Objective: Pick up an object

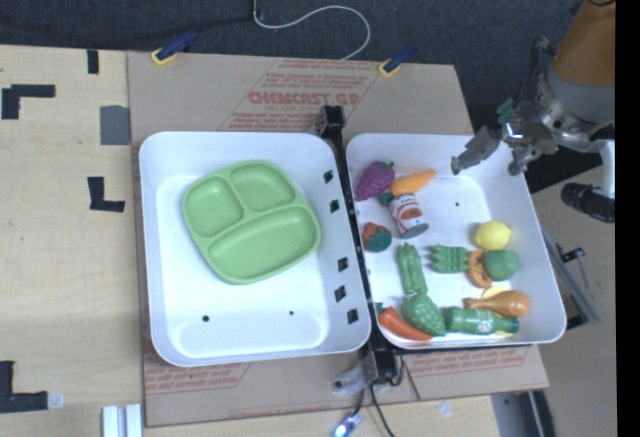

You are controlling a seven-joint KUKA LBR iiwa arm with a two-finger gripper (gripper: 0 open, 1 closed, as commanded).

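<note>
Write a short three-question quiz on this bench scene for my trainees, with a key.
1. True or false: the green divided plate lies in the left bin.
2. Which sits nearest the purple grapes? A. yellow lemon B. small can C. green bottle
3. Fill in: the tool hangs over the right bin's ____ rim.

Key: 1 true; 2 B; 3 far.
</note>
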